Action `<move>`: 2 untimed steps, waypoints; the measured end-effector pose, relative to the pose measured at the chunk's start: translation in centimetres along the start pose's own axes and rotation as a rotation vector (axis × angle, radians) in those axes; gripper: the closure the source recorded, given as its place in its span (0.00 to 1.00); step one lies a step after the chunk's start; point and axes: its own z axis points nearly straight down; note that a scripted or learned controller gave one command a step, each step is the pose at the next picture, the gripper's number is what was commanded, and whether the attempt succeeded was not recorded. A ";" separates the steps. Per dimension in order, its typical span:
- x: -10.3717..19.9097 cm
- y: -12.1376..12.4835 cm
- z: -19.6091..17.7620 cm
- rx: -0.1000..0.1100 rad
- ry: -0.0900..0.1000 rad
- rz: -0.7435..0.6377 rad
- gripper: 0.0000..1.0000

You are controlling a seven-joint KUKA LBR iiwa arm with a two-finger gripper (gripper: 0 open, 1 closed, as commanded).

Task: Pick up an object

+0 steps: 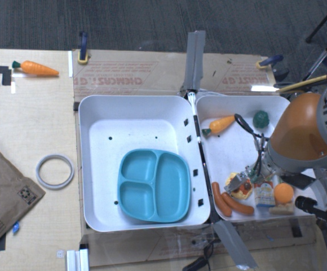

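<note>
Lying in the near part of the right bin [231,103], the candidate objects form a loose heap: two red sausages [229,202], a small orange ball [283,193], a pale packet [263,196] and a yellow-and-red toy [239,186]. The gripper [255,171] hangs low over this heap, with the yellow-and-red toy just to its left and the packet just below it toward the near wall. Whether anything sits between its tips, or how they stand, cannot be told, because the wrist and cables cover them from above.

Farther from the gripper, toward the bin's far wall, a toy carrot [221,123] lies at a slant and a dark green round piece [260,118] sits near the arm's orange band [301,131]. A black cable loops between those two.

Left of the gripper, across the dividing wall, the left bin [96,151] holds a blue divided plate [154,184] with three compartments.

Well off to the left, on the bench [28,123], lie a grey tape ring [54,170], a brown cardboard box [3,191] and a second carrot [35,68] near the far corner.
</note>
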 end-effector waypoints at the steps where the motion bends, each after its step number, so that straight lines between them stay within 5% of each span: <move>1: -0.1 0.2 -1.1 -0.005 -0.003 0.002 1.00; 2: -9.4 0.1 0.0 0.000 -0.001 -0.037 1.00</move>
